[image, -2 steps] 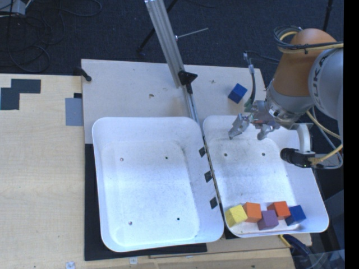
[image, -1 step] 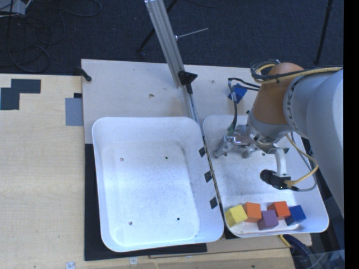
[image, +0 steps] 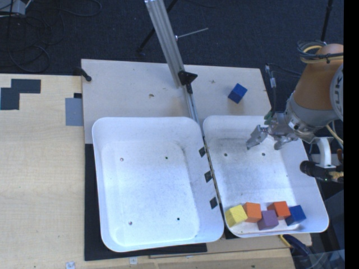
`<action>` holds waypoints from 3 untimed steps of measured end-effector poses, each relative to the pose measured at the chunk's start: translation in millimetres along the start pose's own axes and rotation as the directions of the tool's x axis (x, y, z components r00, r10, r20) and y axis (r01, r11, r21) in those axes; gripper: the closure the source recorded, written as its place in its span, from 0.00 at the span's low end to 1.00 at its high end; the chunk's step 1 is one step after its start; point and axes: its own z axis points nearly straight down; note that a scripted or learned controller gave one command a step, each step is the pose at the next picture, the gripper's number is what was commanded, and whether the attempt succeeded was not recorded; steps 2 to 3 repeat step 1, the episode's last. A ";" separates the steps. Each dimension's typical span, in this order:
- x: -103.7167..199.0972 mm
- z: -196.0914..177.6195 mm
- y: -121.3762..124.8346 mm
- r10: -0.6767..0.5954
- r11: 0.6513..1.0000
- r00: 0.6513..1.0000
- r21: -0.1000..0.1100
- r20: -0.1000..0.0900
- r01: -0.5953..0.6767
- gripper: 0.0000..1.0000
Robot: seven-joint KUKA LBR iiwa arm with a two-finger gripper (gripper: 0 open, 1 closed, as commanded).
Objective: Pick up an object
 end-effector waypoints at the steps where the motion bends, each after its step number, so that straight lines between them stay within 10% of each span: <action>1: -47.9 -65.9 24.7 0.000 1.000 1.000 -0.003 0.001 0.000 0.00; 3: -47.9 -65.9 24.7 0.000 1.000 1.000 -0.003 0.001 0.000 0.00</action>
